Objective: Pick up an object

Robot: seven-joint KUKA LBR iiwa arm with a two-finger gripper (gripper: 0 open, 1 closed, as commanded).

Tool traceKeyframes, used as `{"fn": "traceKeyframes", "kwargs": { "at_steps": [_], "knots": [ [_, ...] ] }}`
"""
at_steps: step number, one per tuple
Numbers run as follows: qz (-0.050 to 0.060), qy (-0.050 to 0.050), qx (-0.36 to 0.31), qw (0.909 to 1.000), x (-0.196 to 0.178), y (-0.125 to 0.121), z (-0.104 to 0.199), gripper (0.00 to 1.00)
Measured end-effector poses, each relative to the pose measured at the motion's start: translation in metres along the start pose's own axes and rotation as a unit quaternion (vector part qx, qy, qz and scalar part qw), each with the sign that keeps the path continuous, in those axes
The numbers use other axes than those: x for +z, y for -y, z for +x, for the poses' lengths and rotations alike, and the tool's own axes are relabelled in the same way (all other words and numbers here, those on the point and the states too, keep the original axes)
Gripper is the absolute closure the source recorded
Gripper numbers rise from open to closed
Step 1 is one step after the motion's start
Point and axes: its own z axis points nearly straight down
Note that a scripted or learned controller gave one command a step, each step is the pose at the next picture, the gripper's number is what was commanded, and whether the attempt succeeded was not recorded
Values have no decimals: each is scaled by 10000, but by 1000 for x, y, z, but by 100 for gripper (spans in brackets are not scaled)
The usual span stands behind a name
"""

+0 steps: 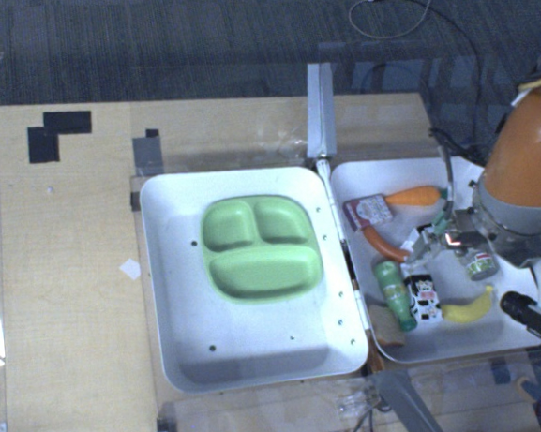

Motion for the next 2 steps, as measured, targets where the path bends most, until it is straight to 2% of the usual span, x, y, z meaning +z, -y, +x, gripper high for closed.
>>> {"fn": "traceKeyframes", "kwargs": {
  "at_steps": [1,2],
  "knots": [
    [-70,16,91,9999,114,-49,-42,0],
    [-79,10,615,9981,113,-22,-11,0]
  ]
}}
